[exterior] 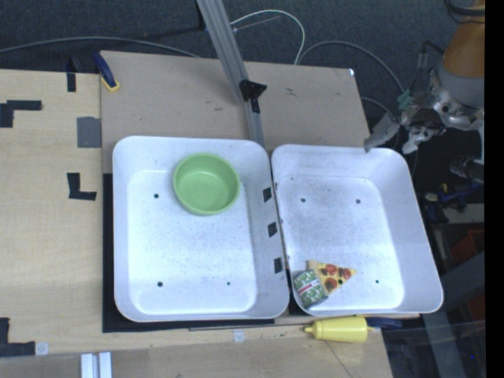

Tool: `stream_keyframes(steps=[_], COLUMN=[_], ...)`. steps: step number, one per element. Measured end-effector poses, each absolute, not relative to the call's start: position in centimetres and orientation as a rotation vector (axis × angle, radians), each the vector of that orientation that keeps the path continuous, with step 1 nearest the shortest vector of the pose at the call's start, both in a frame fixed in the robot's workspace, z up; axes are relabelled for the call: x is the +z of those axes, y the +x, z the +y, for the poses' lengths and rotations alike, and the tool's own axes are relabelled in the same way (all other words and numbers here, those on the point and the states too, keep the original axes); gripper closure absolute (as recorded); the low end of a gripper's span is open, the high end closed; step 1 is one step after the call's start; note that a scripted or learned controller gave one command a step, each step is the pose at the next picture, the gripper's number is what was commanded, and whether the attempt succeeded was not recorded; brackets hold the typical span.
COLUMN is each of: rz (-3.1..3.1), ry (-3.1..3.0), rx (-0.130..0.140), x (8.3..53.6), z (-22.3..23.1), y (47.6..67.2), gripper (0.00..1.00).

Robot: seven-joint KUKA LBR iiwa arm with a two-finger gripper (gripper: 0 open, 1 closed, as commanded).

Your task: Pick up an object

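Bowl (206,183) sits in left bin (126,235), rear half. Pizza slice (334,273) and can (309,288) touch in right bin (394,211), front-left corner. Bottle (341,329) lies on bench before it.

You see the arm (466,50) at the upper right of the frame, its orange band uppermost and the grey wrist below it. The gripper (396,135) points down and to the left from the wrist, at the right of the frame's upper half. Its two fingers (380,132) stand spread apart, with nothing between them.
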State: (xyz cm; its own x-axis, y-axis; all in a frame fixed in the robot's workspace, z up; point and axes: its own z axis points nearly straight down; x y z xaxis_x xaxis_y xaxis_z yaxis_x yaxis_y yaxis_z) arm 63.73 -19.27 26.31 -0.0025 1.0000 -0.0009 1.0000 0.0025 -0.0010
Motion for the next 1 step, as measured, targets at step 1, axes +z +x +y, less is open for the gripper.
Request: stream_keyframes(steps=[1], rz=[-2.224], ry=[-2.219], rx=[0.003], x=[26.31], z=[-19.28], y=[63.73], gripper=[0.0])
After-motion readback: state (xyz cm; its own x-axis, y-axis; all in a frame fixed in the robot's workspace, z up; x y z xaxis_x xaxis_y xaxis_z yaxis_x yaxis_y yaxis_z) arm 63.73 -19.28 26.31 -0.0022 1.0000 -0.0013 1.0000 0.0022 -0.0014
